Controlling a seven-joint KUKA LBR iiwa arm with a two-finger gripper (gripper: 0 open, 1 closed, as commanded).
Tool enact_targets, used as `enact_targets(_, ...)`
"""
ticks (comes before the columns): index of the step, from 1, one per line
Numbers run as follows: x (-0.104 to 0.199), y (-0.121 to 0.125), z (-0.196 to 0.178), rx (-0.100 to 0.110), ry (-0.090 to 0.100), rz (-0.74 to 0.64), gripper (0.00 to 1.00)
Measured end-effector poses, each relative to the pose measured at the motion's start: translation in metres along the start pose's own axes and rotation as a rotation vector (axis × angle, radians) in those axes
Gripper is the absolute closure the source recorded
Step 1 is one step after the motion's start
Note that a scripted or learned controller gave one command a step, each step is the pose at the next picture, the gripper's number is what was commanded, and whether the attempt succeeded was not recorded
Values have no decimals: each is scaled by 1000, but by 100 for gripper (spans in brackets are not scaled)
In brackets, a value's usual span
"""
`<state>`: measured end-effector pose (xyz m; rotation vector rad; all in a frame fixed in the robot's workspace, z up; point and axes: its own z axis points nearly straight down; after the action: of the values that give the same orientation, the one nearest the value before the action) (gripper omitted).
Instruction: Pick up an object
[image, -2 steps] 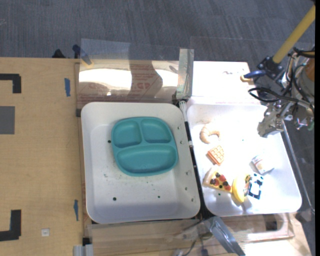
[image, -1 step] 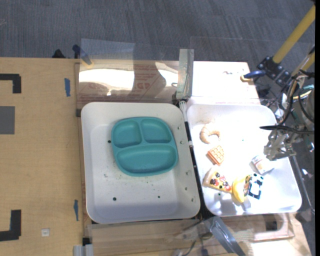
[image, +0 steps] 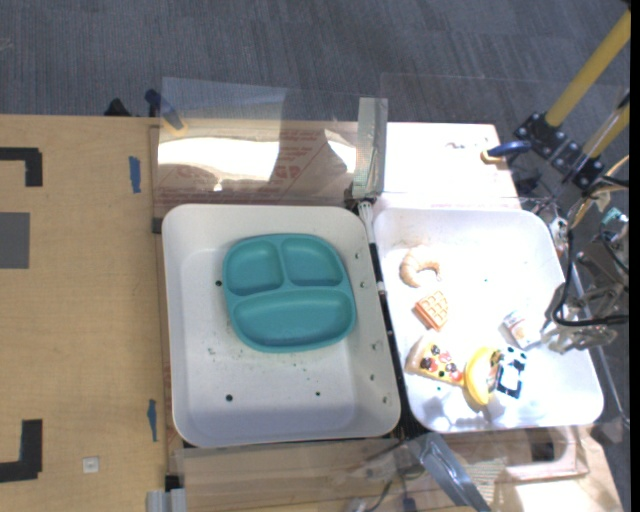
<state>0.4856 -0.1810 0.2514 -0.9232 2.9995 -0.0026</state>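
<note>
- While I watched from the overhead camera, the claw (image: 556, 338) sat low at the right edge of the right bin (image: 470, 225); whether it was released or clenched I could not tell.
- Nearest to it lay a small whitish packet (image: 515, 327), just to the camera's left of the claw, close but seemingly not between anything.
- Below that, toward the camera, lay a blue-and-white piece (image: 512, 375) and a banana (image: 481, 375), its long axis running roughly toward and away from the camera.
- Further left lay a pizza slice (image: 434, 361), a waffle (image: 432, 309) and a croissant (image: 417, 268).
- In the left bin (image: 190, 300) lay a teal divided plate (image: 288, 290), well apart from the arm.
- Little of the arm showed: it reached in from the right, tangled in cables (image: 580, 300).
- My judgement: the packet was the natural target, needing only a short shift left.
</note>
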Motion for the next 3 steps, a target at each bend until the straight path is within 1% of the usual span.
enact_targets(1,-10,0,31,-1,0,456,100)
enact_targets(2,-8,-15,53,0,-2,-287,100)
enact_targets(3,-18,15,12,4,-5,-897,100)
